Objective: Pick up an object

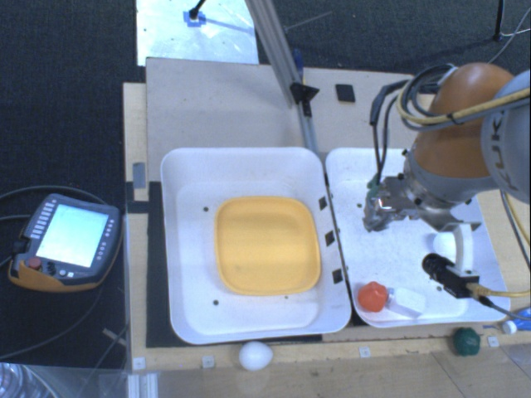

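The tool hangs over the right bin, its grip state unreadable.

Bright even light, white bins glaring

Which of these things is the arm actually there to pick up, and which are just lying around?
Part of the job:
gripper, over the right bin
orange object in that bin
white item beside it
yellow tray in the left bin

Just lying about:
handheld control pad on the floor
white egg-shaped thing and green ball on the bench edge
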You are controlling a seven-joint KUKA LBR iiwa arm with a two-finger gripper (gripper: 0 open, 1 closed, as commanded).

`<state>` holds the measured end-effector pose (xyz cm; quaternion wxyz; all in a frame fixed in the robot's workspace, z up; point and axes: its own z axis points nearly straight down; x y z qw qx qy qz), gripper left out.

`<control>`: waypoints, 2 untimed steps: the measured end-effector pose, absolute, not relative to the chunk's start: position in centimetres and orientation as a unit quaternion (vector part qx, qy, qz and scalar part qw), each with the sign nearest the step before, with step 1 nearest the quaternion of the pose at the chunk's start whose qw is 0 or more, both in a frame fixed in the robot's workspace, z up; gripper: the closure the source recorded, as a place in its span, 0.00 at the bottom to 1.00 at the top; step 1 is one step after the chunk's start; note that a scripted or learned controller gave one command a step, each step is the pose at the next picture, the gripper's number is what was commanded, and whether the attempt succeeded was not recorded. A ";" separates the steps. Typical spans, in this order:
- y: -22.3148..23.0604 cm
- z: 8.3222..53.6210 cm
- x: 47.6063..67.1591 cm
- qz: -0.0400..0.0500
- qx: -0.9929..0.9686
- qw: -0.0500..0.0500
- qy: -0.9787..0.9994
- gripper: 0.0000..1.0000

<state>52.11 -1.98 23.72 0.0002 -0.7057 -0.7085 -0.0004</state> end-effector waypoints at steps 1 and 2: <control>2.3 23.5 51.8 -0.001 -0.706 0.000 -0.709 1.00; 7.2 24.2 52.4 -0.001 -0.705 0.000 -0.709 1.00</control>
